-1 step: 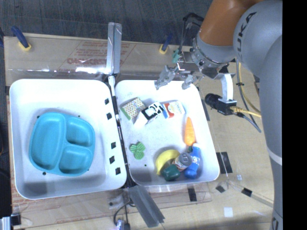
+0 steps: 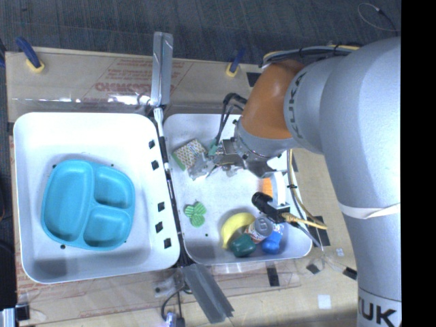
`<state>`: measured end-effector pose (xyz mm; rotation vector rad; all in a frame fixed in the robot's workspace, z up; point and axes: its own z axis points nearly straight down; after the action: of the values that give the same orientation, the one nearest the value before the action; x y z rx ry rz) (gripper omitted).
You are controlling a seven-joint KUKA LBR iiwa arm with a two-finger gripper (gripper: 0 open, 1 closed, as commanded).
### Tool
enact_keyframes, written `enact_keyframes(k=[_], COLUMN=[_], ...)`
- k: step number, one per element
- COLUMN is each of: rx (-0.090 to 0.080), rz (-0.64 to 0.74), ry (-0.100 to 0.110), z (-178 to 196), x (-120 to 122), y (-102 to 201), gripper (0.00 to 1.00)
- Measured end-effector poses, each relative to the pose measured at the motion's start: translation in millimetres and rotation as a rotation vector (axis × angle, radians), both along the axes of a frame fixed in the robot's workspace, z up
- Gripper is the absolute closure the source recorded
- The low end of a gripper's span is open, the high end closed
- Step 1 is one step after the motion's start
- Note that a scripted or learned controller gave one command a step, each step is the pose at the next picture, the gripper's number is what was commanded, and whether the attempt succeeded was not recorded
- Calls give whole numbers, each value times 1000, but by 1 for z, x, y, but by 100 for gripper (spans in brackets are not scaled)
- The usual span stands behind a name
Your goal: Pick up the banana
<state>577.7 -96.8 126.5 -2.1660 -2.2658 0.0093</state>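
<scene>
So nearest the camera, the banana point(image 2: 235, 225) sits at the front of the right bin point(image 2: 211, 251), lying on the bin floor. Touching it on the right is a little pile: a dark green lump point(image 2: 242, 247), a blue toy point(image 2: 272, 243) and a small can-like thing point(image 2: 259, 229). Just left of the banana there's a small green clover-shaped piece point(image 2: 196, 212), apart from it. The left bin point(image 2: 27, 182) has 1 blue divided tray point(image 2: 87, 204) with 3 compartments. Further back in the right bin, the claw point(image 2: 204, 163) is down by a patterned packet point(image 2: 188, 153), well away from the banana; can't tell if it's wide or narrow from this angle. Behind that, the orange band point(image 2: 272, 104) and the grey arm point(image 2: 354, 128) come in over the counter point(image 2: 88, 73).
</scene>
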Motion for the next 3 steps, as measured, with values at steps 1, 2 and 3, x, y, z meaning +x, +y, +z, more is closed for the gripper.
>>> enact_keyframes(k=[1,2,3], rx=[3,5,7], rz=[83,420,424], ry=[-3,-6,-4], z=[-37,-36,-29], x=[-80,-100,-99], y=[-1,-39,-39], gripper=[0,0,100])
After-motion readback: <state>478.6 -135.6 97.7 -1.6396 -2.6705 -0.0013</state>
